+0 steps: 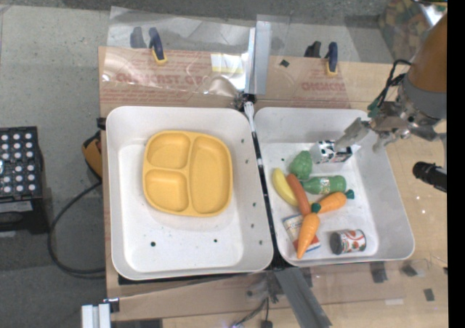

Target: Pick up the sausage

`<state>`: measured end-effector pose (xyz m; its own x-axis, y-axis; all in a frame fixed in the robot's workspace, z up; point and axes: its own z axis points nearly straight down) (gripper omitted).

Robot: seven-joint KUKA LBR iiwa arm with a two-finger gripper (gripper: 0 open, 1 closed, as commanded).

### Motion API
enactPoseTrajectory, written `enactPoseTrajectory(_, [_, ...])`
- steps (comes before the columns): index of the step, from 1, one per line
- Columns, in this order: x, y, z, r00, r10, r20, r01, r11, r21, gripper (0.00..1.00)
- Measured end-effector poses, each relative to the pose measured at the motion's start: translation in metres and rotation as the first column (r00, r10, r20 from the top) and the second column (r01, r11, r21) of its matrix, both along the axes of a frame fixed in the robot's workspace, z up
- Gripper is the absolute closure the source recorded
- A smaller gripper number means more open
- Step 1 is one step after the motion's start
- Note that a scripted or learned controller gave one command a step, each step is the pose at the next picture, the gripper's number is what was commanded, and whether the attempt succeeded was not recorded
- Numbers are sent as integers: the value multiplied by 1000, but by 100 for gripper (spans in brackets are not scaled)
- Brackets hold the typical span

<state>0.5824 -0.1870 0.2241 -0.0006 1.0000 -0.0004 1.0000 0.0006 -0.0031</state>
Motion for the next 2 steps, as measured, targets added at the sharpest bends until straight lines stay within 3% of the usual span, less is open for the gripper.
enactPoseTrajectory(1, [-4, 96, -68, 999, -53, -2, 53, 999, 0, 0])
enactPoseTrajectory(2, [-40, 101, -132, 991, -131, 3, 131, 991, -1, 0])
